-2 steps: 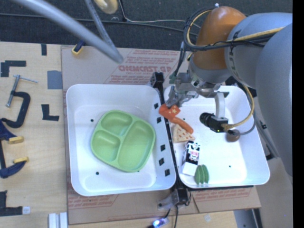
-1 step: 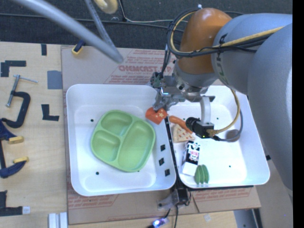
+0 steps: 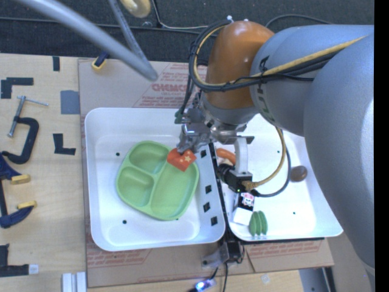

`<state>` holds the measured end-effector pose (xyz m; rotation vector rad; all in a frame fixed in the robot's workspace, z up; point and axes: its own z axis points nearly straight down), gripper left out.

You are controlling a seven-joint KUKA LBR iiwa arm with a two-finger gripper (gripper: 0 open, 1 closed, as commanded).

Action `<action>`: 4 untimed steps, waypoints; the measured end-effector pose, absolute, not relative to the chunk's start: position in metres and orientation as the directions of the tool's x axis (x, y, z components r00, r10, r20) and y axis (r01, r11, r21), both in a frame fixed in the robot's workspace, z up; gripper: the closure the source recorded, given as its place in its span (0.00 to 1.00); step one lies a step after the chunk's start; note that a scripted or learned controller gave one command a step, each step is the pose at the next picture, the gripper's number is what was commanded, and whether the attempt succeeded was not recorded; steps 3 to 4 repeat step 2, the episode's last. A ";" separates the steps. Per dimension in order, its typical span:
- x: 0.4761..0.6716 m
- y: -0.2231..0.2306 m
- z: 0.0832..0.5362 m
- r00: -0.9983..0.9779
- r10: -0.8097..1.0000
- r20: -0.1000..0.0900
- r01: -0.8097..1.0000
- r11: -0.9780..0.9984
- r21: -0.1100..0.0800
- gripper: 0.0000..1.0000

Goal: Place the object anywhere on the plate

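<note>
1. Green sectioned plate in the left white bin, tilted, long axis running from 11 to 5 o'clock
2. Small orange-red object at the plate's 1 o'clock edge, over the rim, directly under the hand
3. Hand low over the object at the bin divider; hold on it impossible to tell, tips hidden by the wrist
4. Plate middle at 7 o'clock from the object; release here judged likely to land on the rim
</note>
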<state>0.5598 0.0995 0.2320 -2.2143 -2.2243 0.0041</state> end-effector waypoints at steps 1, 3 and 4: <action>0.539 0.160 0.227 -0.007 1.000 0.000 1.000 0.007 -0.003 1.00; 0.540 0.157 0.228 -0.003 1.000 -0.001 1.000 0.003 -0.003 0.00; 0.540 0.157 0.228 -0.003 1.000 -0.001 1.000 0.003 -0.003 0.00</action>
